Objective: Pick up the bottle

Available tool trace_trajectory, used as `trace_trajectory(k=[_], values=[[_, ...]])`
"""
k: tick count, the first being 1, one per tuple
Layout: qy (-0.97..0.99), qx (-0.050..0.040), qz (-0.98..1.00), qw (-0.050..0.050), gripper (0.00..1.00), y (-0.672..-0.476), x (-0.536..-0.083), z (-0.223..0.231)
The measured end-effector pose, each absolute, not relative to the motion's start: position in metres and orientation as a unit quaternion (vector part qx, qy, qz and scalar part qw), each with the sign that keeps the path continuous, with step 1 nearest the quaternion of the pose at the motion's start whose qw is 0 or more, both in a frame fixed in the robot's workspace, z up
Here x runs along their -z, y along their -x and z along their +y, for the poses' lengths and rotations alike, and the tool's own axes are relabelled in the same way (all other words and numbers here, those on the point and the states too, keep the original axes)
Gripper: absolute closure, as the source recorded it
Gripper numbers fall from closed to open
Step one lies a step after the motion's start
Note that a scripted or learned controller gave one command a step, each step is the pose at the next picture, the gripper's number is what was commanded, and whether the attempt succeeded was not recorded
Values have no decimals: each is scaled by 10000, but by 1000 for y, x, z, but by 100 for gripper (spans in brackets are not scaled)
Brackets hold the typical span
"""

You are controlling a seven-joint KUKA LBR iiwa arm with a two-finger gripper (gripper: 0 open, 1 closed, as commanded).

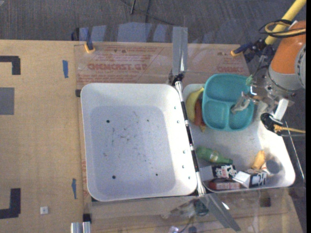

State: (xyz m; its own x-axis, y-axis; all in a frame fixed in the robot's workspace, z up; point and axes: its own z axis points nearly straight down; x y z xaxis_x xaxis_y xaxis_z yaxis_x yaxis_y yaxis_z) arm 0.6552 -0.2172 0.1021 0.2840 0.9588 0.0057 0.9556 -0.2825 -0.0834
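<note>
While the arm point(286, 62) reaches in from the right with its orange band near the upper right corner, the gripper point(241, 103) hangs over the right side of a teal divided tray point(218, 111), which lies in the upper part of the right bin point(243, 147). I cannot tell from this view how the gripper is set, because its tip is small and blends with the tray under it. The bottle point(213, 155), green and lying on its side, rests on the floor of the right bin near the wall that it shares with the left bin point(133, 140), below the tray and well apart from the gripper. A banana point(194, 101) lies against the left edge of the tray, with something red point(198, 114) just beside it. Along the lower edge of the right bin there are some small cartons: one black and white point(224, 171), a red and white box point(226, 184) below it, and another black and white one point(258, 178) further right. A small orange thing point(259, 159) lies just above that last carton. The left bin shows only dark specks on its white floor.
</note>
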Motion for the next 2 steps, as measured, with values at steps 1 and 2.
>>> trace_trajectory(k=[1,2], values=[[8121,-235,-5819,361,0,-655,-102,-217],[8143,-204,-5796,228,100,-659,-119,-222]])
